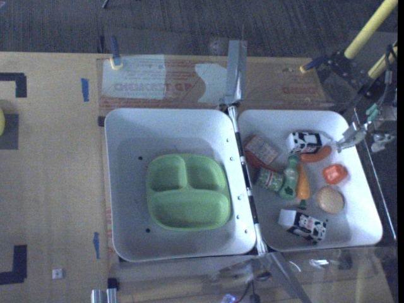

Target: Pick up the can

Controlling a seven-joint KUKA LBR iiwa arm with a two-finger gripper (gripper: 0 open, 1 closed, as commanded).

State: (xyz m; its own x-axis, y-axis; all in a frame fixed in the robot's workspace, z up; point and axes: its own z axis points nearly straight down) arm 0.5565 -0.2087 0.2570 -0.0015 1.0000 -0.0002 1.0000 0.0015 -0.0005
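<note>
Tan wooden surface [50,188] under two shallow white bins set side by side. Can [270,180] lying on its side in the right bin [366,232], near that bin's left wall, about halfway along it. Touching or just beside a green bottle [290,177] on its right, then an orange carrot [303,185] past the bottle. Pinkish box [262,149] just beyond the can. Cow-print carton [304,142] and a reddish sausage [315,153] farther back. Orange-red piece [334,173] and a round bun [329,200] to the right; second cow-print carton [303,226] toward the near edge. Green divided plate [187,191] in the left bin [120,169]. Claw [349,140] at the right bin's far right side, near the sausage's end, well apart from the can; released or clenched, impossible to tell.
</note>
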